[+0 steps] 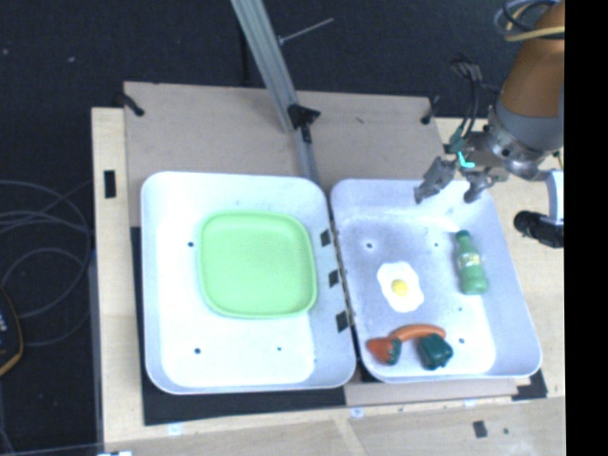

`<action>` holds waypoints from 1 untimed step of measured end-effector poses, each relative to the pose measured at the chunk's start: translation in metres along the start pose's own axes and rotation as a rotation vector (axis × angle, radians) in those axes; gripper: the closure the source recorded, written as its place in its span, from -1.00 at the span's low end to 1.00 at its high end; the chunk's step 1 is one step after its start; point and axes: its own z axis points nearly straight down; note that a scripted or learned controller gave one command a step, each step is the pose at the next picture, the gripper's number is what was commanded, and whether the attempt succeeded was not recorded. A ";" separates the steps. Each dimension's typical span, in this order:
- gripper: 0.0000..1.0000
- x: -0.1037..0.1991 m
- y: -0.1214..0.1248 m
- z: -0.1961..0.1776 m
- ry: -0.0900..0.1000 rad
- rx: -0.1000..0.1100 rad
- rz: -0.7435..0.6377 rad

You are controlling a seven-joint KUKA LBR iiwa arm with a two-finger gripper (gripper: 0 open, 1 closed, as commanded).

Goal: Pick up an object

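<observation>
Toys lie in the right bin [513, 345] while the claw [450, 187] hangs over its far edge, fingers spread with nothing between them.

Inside the right bin, a fried egg [400, 287] sits near the middle, a green bottle [468, 262] lies to its right close to the wall, and along the near side a red sausage [403, 337] rests just beside a dark green piece [435, 351]. All are well apart from the claw, which sits at the bin's far right corner under the grey arm [530, 93] with its orange band. The left bin [171, 350] holds a pale green plate [256, 264], lying flat near its centre. Both bins rest side by side on the worktop [209, 136].
</observation>
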 end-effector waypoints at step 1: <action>-1.00 0.000 0.000 0.000 0.000 0.000 0.000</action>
